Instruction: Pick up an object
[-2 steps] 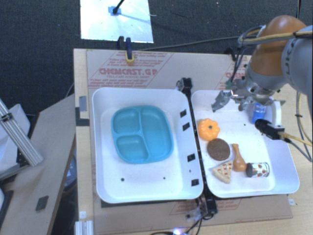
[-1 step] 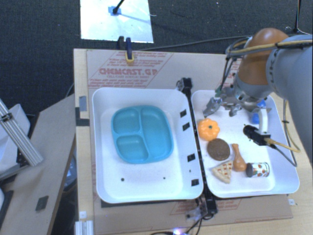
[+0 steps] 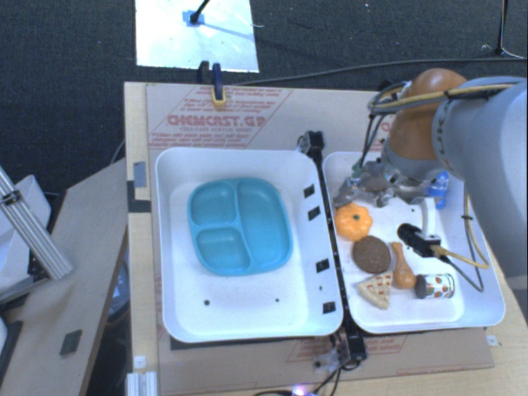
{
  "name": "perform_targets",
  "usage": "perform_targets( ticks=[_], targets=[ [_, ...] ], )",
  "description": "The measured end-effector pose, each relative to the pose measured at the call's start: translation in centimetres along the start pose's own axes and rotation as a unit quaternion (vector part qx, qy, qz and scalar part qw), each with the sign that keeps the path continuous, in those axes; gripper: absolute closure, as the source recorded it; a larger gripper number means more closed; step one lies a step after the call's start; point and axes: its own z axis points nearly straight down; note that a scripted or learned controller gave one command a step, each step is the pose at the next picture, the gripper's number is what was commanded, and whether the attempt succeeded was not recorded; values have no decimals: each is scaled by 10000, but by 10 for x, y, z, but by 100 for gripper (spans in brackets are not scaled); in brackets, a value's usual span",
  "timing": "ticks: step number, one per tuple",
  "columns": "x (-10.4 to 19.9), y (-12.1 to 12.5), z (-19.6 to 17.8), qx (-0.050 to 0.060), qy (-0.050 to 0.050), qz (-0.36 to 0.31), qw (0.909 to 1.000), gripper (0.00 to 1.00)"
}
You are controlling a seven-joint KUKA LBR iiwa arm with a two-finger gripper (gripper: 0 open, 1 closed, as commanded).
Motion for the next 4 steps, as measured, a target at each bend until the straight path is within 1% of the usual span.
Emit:
perform_targets(
  ticks=[1, 2, 3, 4],
  targets=[
    [0, 1, -14, -28, -3, -1, 10000, 100],
    [-2, 13, -66, -37, -5, -6, 10000, 100],
    [-10, 10, -116, -36, -6, 6, 10000, 100],
    [-10, 12, -146, -30, -3, -6, 10000, 100]
  ],
)
